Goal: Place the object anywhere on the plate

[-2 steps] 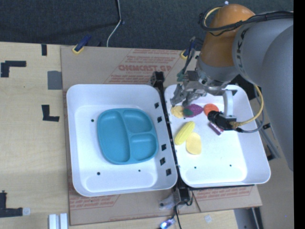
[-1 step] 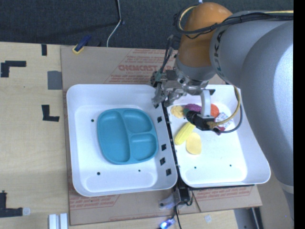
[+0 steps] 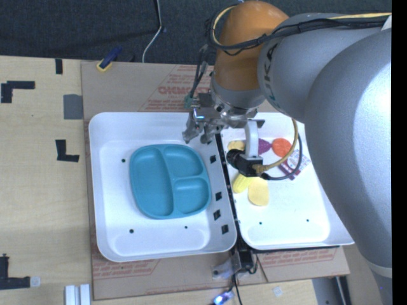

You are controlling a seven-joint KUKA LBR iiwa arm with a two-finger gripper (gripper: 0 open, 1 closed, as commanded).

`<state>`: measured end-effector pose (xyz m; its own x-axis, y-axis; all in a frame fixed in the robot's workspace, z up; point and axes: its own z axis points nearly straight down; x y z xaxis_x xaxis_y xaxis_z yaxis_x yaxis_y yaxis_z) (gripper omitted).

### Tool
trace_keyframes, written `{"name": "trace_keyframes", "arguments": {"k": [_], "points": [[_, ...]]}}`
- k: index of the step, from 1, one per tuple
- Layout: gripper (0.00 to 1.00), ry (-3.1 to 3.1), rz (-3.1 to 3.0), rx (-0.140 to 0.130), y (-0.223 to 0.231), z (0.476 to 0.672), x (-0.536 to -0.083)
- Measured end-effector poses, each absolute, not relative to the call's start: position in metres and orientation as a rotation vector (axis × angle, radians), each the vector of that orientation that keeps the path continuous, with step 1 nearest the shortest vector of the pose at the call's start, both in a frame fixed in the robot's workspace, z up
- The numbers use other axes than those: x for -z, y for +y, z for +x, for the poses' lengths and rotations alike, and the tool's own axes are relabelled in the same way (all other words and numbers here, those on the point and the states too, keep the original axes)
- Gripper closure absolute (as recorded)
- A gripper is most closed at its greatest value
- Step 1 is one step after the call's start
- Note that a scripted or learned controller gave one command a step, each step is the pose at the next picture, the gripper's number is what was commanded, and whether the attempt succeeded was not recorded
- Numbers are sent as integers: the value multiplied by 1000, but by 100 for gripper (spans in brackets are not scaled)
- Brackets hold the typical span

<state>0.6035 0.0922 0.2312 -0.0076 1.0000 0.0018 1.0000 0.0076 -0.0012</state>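
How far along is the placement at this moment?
Done: nothing yet; the blue plate has bare compartments. In hand: the gripper hangs at the right edge of the left bin, above the plate's far corner; whether it carries anything is unclear. Left: yellow pieces, an orange piece and a purple piece lie in the right bin; one must reach the plate.

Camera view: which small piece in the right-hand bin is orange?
The orange piece toward the bin's far side, just right of the purple piece; the yellow pieces lie closer to the other bin.
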Motion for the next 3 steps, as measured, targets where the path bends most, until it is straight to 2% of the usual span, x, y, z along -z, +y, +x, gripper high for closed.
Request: {"name": "trace_keyframes", "arguments": {"k": [1,2,3], "points": [[100,-2225,-2213,-5,131,596,-219],[100,-2222,-2219,-6,130,587,-214],[0,-2222,-2219,-5,130,588,-214]]}}
